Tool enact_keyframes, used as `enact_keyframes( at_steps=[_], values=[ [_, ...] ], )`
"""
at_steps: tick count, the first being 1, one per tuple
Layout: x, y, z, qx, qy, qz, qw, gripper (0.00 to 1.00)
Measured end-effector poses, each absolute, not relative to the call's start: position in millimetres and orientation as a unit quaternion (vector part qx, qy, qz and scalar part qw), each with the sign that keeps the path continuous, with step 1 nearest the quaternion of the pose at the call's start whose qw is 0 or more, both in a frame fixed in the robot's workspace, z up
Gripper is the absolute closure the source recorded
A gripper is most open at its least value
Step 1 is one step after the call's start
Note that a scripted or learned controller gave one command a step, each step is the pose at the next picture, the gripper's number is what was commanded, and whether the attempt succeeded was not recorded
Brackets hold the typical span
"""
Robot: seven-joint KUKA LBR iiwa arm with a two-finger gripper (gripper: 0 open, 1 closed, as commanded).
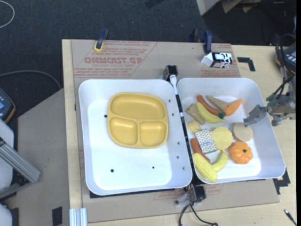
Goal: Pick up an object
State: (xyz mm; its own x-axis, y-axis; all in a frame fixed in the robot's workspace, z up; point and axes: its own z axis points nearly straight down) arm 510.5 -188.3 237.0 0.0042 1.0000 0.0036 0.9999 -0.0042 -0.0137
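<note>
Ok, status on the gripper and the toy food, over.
Gripper low over right bin, right side. Nothing held. Nearest: beige disc, orange pumpkin. Yellow tray alone in left bin.

The brown surface (141, 55) bears two white bins side by side: the right bin (270, 147) beneath the tool (256, 114), the left bin (94, 145) well beyond it.

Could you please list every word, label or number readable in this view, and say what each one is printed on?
"CHEMCAST GP": large red print on the brown sheet behind the bins.
A smaller red line beneath it: too blurred to read.
Black-and-white tag behind the right bin: pattern visible, nothing legible.
Patterned packet among the toy food: print too small to read.
</note>
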Motion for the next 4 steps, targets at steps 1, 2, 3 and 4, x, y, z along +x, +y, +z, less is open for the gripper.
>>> enact_keyframes(
  at_steps=[1, 2, 3, 4],
  values=[
    [513.2, -188, 244, -0.707, -0.707, 0.0001, 0.0, 0.0],
    [521.6, -184, 186, -0.707, -0.707, 0.001, 0.003, 0.0],
    [517.6, -183, 123, -0.707, -0.707, 0.0011, 0.003, 0.0],
    [521.7, -182, 89, -0.707, -0.707, -0.0036, -0.002, 0.0]
  ],
)
